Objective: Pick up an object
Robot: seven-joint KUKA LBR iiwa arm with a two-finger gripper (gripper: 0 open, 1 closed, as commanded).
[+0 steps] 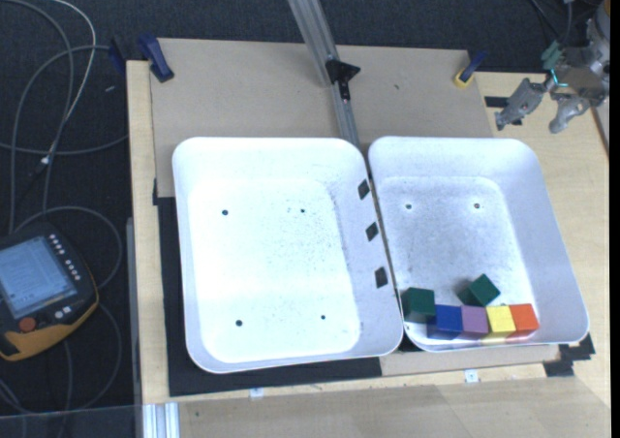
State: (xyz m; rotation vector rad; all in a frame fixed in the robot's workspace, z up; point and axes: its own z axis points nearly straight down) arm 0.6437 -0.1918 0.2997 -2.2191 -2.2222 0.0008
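Several small blocks lie along the near edge of the right bin (542, 194): a dark green block (418, 302), a blue block (448, 319), a purple block (475, 320), a yellow block (500, 318) and an orange block (523, 316) in a row. Just behind that row a second green block (481, 289) sits tilted. My gripper (541, 112) hovers above the bench beyond the right bin's far right corner. Its two fingers are spread apart with nothing between them, well away from the blocks.
The left bin (194, 233) lies beside the right one. A slanted metal pole (308, 10) stands at the back between the bins. Blue (155, 56) and yellow (469, 68) clamps hold the board's far corners. A handheld pendant (39, 281) and cables lie at the left.
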